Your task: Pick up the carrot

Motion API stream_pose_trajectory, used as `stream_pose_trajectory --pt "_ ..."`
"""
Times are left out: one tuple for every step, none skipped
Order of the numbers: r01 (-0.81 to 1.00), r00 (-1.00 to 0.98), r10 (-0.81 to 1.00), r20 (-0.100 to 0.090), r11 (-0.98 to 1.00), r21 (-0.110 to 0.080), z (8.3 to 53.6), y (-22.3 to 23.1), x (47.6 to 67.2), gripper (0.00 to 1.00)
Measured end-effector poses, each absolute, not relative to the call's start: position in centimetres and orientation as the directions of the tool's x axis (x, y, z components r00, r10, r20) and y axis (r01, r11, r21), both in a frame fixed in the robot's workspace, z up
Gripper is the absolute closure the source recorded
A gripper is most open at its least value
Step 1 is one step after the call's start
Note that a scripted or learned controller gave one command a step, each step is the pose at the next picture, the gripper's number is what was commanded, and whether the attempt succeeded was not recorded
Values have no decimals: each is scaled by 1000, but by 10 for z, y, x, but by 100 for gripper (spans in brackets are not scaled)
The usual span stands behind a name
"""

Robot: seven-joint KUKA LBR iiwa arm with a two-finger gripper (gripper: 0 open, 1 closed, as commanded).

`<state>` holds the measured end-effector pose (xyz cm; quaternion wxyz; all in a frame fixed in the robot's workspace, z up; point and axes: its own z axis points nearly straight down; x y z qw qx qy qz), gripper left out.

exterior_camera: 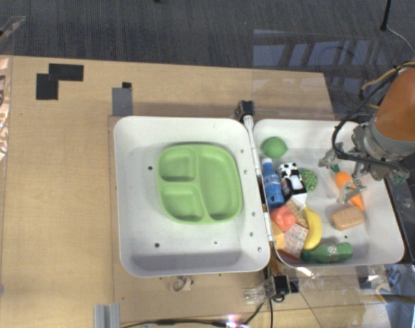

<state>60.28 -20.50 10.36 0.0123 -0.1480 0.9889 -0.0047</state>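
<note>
Right bin (pixel 392 251): carrot (pixel 345 182) at gripper (pixel 352 186) fingertips.

The green three-compartment plastic plate (pixel 197 183) sits in the shallow white left bin (pixel 136 251). In the shallow white right bin (pixel 392 248), the orange carrot (pixel 349 185) lies right of the yellow banana (pixel 312 229), just behind the tan bread piece (pixel 347 218).
</note>
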Motion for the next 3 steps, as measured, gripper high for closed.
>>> stream_pose_trajectory --pt "-481 -877 -481 -12 877 -9 89 -205 593 0" --pt "-482 -876 -482 -22 876 -18 104 -205 598 100" --pt "-482 -876 -482 -21 876 -17 103 -205 597 0"
